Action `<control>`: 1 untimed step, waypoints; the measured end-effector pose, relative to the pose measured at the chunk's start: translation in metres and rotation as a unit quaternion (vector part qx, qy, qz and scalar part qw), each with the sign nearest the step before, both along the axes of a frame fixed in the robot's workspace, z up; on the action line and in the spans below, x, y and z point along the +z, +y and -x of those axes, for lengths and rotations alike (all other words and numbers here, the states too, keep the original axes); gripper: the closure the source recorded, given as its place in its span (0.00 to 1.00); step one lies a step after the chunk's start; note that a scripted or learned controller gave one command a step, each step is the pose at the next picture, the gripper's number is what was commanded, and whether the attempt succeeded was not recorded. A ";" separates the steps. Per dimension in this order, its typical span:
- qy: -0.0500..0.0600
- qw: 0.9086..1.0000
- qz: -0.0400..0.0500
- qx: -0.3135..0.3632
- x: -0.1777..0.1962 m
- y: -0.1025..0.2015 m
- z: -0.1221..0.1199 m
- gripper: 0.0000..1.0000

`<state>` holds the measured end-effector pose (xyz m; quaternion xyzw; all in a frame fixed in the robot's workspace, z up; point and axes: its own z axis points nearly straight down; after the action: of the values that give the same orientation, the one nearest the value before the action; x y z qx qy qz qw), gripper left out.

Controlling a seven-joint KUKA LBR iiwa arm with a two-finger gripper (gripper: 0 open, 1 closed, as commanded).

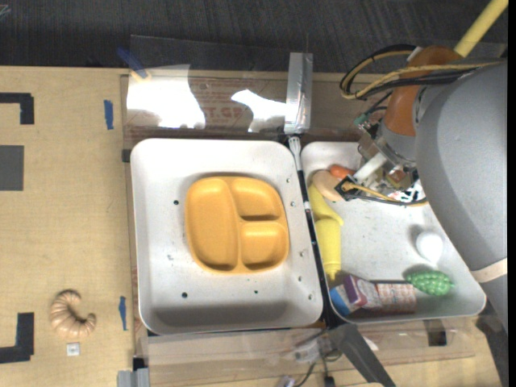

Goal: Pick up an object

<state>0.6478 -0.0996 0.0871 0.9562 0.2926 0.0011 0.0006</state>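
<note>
My gripper [385, 174] hangs low over the far end of the right bin [379, 240], beneath the orange-banded wrist. Just to its left lie a small orange object [339, 171] and a pale beige piece [320, 183]. A long yellow object [328, 236] lies along the bin's left wall. Near the front wall rest a flat packet with a blue end [373, 294] and a green bumpy toy [429, 281]. A white ball [428, 244] sits by the right wall. The arm's grey body hides the bin's right far corner.
The left bin [153, 216] holds a yellow divided plate [237, 222]. A tan croissant-shaped toy [72, 313] lies on the bench outside the bins, front left. A metal bar [299, 95] stands behind the divide between the bins.
</note>
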 end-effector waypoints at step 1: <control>0.000 0.992 -0.002 -0.123 0.099 0.077 0.037 1.00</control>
<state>0.6105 -0.0224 0.1862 0.9850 0.1726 0.0013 -0.0008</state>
